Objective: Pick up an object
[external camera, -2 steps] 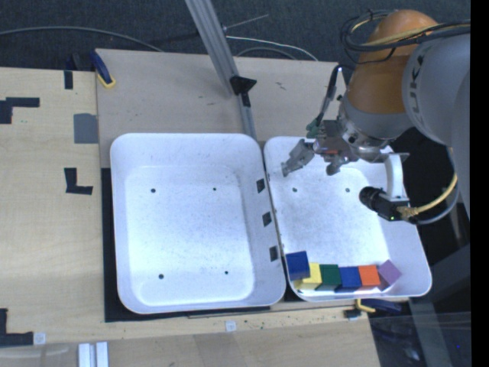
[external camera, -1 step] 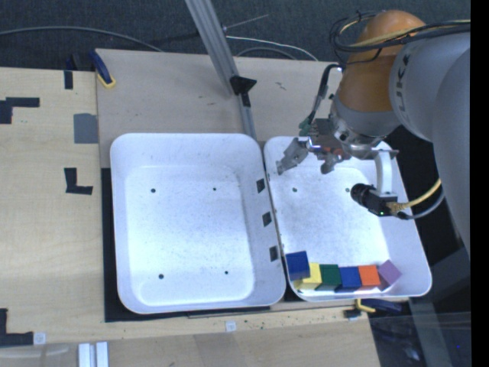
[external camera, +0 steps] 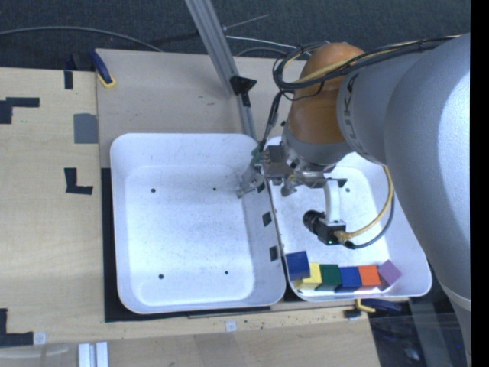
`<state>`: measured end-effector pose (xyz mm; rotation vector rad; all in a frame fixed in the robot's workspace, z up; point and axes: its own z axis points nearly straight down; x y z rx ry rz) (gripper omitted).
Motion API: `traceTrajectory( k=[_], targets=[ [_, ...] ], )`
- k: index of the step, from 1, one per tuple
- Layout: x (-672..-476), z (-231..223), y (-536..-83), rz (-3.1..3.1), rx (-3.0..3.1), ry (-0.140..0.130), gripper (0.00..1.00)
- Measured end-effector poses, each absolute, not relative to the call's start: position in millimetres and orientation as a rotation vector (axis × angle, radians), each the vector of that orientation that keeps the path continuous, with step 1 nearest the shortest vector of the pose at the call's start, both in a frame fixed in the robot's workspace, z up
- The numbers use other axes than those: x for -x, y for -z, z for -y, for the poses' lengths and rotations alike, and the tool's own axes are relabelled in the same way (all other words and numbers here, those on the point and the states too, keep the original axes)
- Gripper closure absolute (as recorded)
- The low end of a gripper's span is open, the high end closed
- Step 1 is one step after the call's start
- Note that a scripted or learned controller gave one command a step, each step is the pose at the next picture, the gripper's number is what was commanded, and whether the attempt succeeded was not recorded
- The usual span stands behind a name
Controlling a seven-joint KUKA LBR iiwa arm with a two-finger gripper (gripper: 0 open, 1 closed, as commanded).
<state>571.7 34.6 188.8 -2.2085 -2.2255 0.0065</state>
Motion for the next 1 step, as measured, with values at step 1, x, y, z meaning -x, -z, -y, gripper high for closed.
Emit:
traceTrajectory(
  k=[1],
  targets=[
    [-578.2, -96.7, -249.1, 2.232, 2.212, 0.008, 0.00]
  ],
)
